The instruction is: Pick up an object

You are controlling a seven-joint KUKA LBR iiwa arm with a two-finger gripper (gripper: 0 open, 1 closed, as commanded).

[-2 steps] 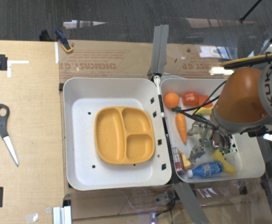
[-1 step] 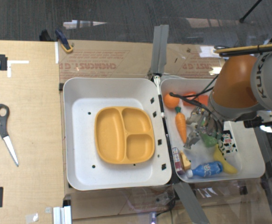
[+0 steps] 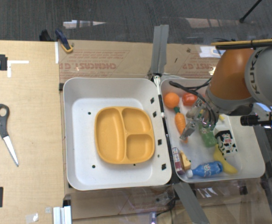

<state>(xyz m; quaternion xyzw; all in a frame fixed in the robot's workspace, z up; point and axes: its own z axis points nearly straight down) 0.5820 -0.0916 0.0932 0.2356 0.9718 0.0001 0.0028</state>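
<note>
Hanging low in the right bin (image 3: 248,171) beside the carrot (image 3: 180,123), the end effector (image 3: 194,122) is positioned for picking; its grip state cannot be told.

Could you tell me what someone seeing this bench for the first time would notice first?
Probably the yellow divided plate, lying alone in the middle of the left bin. Next, the grey arm with its orange band reaching over the right bin, its gripper low among small toys beside a carrot, with an orange further back.

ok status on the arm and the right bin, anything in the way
Gripper low in right bin, beside carrot. Nothing seen held. Toys crowd close around it.
</note>
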